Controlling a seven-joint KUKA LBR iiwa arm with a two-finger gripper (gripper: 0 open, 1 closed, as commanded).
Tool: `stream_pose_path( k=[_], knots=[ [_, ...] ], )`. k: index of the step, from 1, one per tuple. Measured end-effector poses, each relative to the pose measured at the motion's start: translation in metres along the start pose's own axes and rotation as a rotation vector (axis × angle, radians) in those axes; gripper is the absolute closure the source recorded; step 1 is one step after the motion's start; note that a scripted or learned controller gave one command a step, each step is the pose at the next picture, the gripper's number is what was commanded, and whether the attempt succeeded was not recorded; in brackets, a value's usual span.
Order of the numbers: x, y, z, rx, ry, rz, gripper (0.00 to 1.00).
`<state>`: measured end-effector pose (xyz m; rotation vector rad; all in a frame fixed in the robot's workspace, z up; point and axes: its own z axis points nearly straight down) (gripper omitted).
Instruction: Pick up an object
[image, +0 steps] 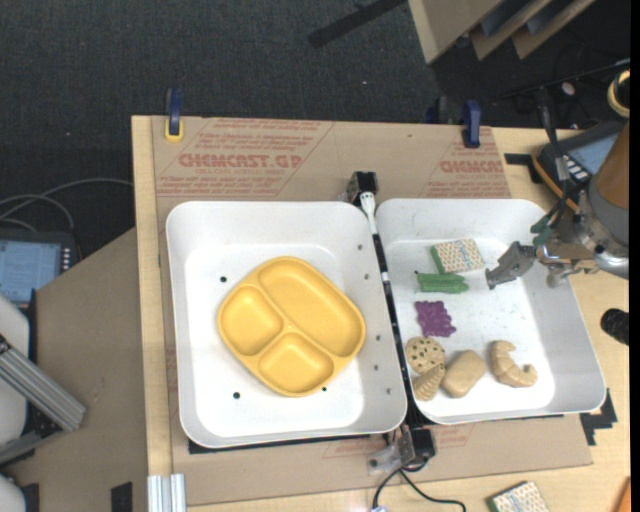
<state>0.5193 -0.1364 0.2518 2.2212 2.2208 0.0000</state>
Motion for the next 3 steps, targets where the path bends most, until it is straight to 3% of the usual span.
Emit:
stream_pose_path(
  k=[1,2,3],
  knots=[
    [-0.057,-0.019,0.162,0.017,0.003,0.006,0.00],
    [-0.026,0.063,0.168,-0.005,0.000,-0.007,0.00],
    [0.020,0.135,0.167,-0.006,0.001,-0.007,0.00]
  ],
)
